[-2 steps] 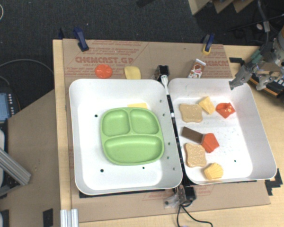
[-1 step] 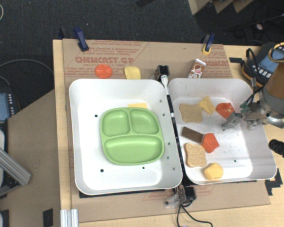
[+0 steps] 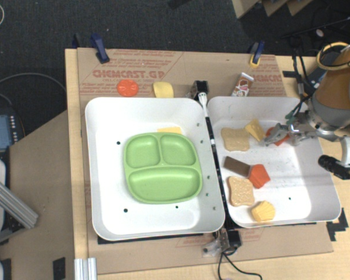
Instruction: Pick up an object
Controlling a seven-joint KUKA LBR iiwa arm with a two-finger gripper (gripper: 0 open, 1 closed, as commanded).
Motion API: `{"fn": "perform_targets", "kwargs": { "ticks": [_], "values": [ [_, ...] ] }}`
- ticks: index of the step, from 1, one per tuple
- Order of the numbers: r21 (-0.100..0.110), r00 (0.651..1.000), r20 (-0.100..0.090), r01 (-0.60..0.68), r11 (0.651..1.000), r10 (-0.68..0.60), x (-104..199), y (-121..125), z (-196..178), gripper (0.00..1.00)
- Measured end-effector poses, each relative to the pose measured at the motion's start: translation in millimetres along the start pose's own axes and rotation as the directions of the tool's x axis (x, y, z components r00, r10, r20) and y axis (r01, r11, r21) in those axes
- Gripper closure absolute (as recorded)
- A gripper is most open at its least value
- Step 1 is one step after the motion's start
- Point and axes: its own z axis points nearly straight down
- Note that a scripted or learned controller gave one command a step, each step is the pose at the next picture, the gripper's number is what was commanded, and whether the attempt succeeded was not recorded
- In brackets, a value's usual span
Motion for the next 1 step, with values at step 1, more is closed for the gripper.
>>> {"fn": "perform_targets", "kwargs": {
  "ticks": [1],
  "values": [
    [0.003, 1.000, 0.010, 0.001, 1.000, -0.001, 35.5, 33.6, -1.0, 0.00]
  ]
}}
